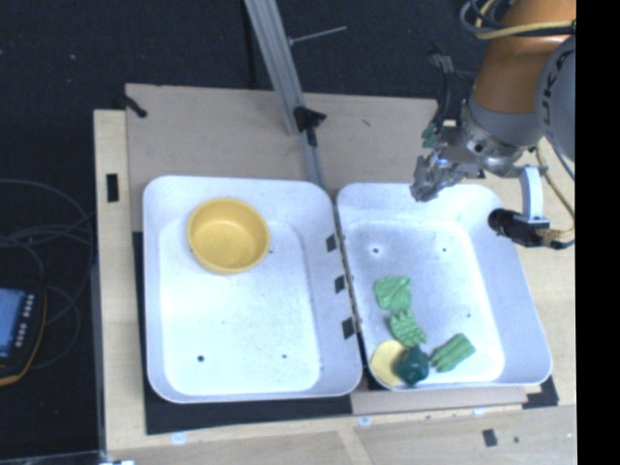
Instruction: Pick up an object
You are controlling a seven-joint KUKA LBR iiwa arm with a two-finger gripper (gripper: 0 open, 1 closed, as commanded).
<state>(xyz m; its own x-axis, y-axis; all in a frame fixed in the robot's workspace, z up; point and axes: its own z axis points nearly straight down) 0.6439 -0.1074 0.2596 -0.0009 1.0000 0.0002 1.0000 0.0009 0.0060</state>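
A: Gripper? [427,188]
B: Over the right bin's [504,289] far edge; can't tell the finger state
A: Objects?
B: Green pieces [399,310], a dark green ball [414,366] and a yellow thing [387,359] at that bin's near edge; yellow bowl [229,234] in the left bin's [242,347] far-left corner

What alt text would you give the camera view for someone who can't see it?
A grey and orange robot arm holds its gripper over the far edge of the right bin, away from a cluster of green pieces and a small yellow item at that bin's near end. The left bin holds a yellow bowl.
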